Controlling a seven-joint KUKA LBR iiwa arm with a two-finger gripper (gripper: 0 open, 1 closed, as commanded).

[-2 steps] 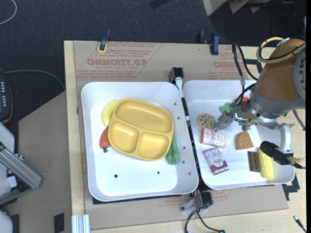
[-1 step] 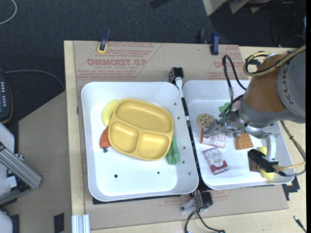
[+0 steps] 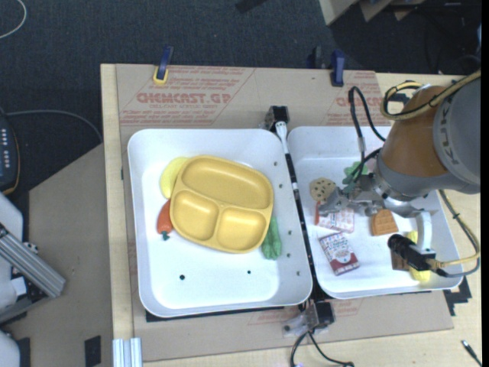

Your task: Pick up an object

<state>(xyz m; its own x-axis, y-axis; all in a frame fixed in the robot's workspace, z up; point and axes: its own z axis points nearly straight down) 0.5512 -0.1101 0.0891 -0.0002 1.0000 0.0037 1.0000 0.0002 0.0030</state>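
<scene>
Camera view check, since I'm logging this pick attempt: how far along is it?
Done: the arm has reached over the right bin. In hand: nothing visibly lifted; the pincer sits low by the cookie and a red-and-white packet. Left: grasping and raising one object.

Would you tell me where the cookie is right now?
The cookie lies in the right bin, near its left wall, just above the red packets.

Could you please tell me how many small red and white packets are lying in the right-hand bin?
2. One packet lies just below the cookie, near the pincer; the other packet lies below it, nearer the bin's front. The arm covers part of that bin, so more may be hidden.
</scene>
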